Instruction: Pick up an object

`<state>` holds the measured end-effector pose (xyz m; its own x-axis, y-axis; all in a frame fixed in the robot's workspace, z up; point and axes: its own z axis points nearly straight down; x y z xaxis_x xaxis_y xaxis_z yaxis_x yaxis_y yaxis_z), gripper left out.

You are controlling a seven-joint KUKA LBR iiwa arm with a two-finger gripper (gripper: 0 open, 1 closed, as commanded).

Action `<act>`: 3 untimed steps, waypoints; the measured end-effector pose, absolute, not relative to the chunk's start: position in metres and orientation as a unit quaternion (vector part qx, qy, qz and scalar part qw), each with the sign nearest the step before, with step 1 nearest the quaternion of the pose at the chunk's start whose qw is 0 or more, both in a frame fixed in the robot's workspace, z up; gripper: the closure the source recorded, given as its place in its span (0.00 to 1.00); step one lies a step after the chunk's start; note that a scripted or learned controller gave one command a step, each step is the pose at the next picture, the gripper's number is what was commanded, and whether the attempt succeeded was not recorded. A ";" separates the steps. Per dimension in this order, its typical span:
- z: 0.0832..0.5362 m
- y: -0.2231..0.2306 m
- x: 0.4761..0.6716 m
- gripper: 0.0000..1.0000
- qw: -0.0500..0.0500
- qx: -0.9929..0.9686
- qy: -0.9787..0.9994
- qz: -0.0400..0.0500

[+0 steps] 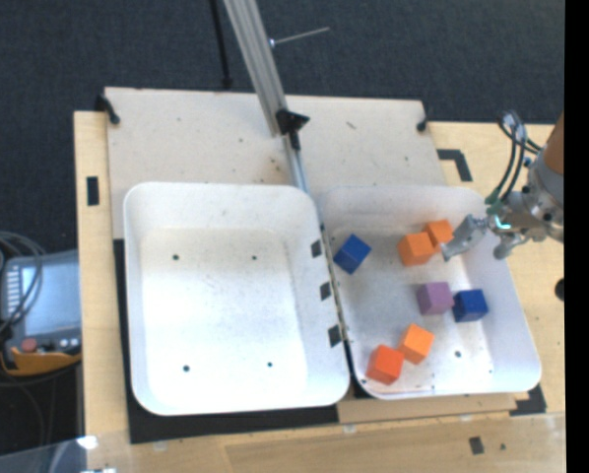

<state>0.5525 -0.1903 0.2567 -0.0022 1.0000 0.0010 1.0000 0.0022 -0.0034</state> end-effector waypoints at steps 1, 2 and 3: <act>0.259 -0.190 0.553 0.00 0.000 -0.706 -0.708 -0.001; 0.213 -0.184 0.556 0.00 0.001 -0.707 -0.707 0.002; 0.151 -0.182 0.555 0.00 0.002 -0.708 -0.706 0.002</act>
